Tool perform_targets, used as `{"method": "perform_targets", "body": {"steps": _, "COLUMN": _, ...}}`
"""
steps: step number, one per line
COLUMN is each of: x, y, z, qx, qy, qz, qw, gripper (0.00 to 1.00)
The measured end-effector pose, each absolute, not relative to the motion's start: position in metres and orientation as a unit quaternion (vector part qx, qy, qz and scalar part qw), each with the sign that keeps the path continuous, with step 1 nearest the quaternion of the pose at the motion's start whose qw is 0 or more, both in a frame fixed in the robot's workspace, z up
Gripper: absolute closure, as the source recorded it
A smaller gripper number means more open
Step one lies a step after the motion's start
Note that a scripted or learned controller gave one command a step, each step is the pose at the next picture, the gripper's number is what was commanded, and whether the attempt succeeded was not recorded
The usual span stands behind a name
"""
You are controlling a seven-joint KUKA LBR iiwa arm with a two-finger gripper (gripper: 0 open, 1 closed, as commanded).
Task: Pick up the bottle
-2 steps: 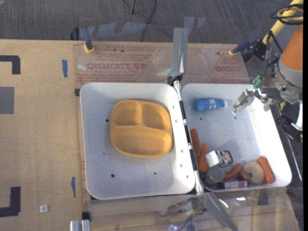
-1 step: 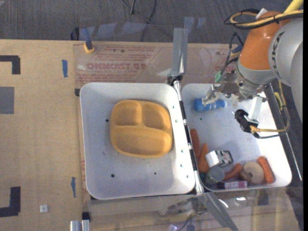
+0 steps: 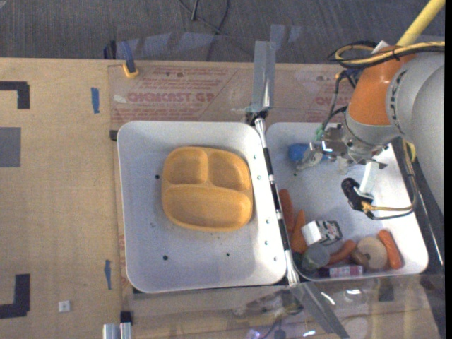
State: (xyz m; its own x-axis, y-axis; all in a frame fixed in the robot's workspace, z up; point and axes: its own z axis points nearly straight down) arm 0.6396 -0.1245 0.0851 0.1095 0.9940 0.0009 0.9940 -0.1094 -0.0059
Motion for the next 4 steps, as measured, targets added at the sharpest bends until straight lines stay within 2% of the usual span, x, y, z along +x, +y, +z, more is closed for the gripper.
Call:
{"method": "perform_targets", "body": {"steps": 1, "x": 0.622, "y": -0.109, "z": 0.086, "qx": -0.739, "qy": -0.674, "qz": -0.0008, "qw": 0.000, "gripper": 0.00}}
{"method": "perform_targets", "body": {"steps": 2, "x": 0.658, "y": -0.106, "z": 0.084, "qx": -0.713, "qy": -0.701, "qz": 0.0147, "qw": 0.014, "gripper": 0.00}}
{"method": "perform_targets", "body": {"steps": 3, "x": 0.658, "y": -0.136, "z": 0.080, "qx": -0.725, "qy": -0.688, "qz": 0.0117, "qw": 0.024, "gripper": 0.00}}
{"method": "perform_targets", "body": {"steps": 4, "x": 0.658, "y": -0.135, "z": 0.090, "qx": -0.725, "qy": -0.688, "qz": 0.0130, "qw": 0.025, "gripper": 1.00}}
